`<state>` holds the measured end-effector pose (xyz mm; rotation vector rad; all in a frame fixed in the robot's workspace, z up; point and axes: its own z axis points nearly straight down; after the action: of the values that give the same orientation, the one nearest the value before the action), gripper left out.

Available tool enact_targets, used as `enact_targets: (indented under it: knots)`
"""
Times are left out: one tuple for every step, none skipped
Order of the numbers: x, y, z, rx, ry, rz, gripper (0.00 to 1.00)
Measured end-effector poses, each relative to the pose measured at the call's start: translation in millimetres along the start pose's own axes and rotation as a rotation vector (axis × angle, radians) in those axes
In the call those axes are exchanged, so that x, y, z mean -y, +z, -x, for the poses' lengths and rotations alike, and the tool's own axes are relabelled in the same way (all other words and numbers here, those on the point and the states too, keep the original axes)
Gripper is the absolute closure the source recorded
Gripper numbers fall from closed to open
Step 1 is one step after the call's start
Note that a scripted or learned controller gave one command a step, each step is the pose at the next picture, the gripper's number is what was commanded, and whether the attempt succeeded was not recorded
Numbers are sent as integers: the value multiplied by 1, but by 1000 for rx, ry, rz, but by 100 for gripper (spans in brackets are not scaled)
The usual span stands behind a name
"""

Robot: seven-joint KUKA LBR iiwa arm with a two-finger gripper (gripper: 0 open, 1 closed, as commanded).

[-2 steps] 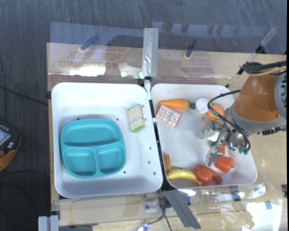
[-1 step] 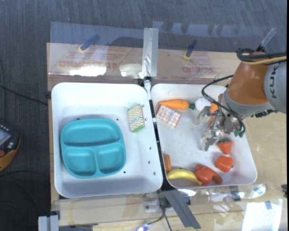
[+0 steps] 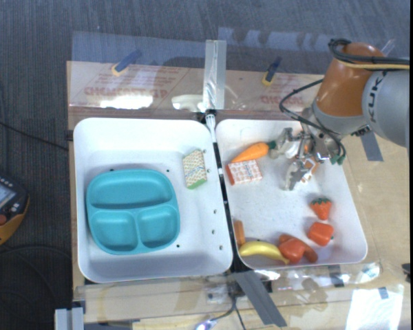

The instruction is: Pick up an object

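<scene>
While our tool [image 3: 299, 174] hangs in the right bin [image 3: 354, 215], jaw state unclear to us, we judge the nearby carrot [image 3: 251, 151] light, stiff, best gripped mid-body.

Dark grey carpet [image 3: 124, 12] all around, ribbed texture. Light wooden bench [image 3: 372, 205] in the middle with a clear plastic sheet [image 3: 151, 74] taped along the back, catching glare. Black cable [image 3: 20, 126] snaking across the floor at left.

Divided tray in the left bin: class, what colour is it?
The divided tray is teal, a plain blue-green, seen clearly in the camera view.
</scene>
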<state>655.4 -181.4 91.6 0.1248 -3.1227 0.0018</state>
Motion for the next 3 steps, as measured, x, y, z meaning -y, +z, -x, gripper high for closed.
enact_targets:
  knots:
    - [-79, -3, 23, 27, -7, -9, 0]
    - [-81, 2, -84, 28, 105, 0, 0]
    - [-92, 1, -94, 37, 295, 1, 0]
